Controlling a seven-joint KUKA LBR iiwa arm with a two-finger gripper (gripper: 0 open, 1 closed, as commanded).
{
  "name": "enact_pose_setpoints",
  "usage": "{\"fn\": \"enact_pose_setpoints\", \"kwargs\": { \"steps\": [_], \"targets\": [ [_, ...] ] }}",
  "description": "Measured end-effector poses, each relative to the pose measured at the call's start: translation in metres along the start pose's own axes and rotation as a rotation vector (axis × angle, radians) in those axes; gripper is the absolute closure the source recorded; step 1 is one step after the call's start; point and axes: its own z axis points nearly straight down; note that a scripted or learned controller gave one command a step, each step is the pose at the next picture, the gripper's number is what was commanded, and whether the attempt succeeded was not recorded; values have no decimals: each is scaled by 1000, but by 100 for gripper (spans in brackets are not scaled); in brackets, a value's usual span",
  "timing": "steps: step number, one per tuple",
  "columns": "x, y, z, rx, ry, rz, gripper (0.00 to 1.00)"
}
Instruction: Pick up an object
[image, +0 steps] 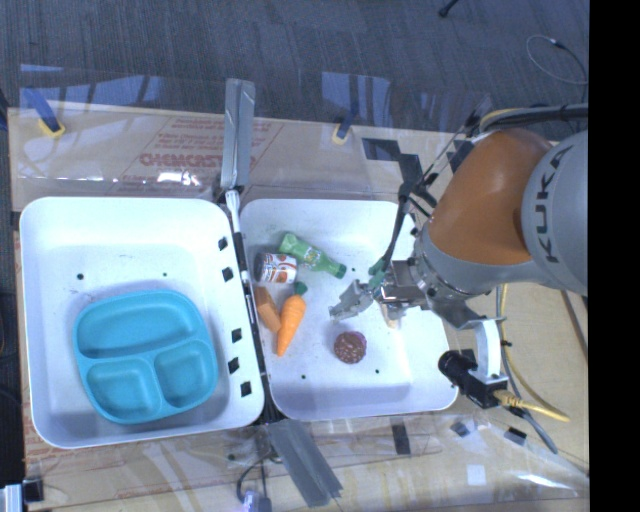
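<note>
The right bin (420, 392) holds a green bottle (312, 256), a small can (278, 268), two orange carrots (290, 318) near its left wall, and a dark red round object (349, 346) in the middle. My gripper (350, 300) hovers over the middle of this bin, just above the round object and right of the carrots. It looks open, and nothing is between its fingers. The arm's orange band (490, 195) covers the bin's right side.
A blue divided tray (145, 355) lies in the left bin (40, 230). A raised divider (238, 290) separates the two bins. Cables and a black fitting (470, 378) hang by the right bin's front right corner.
</note>
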Motion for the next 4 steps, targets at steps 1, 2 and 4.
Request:
{"fn": "enact_pose_setpoints", "kwargs": {
  "steps": [1, 2, 4],
  "targets": [
    [10, 102, 99, 0, -1, -208, 0],
    [5, 70, 157, 1, 0, -154, 0],
    [-10, 95, 44, -2, -1, -102, 100]
  ]
}}
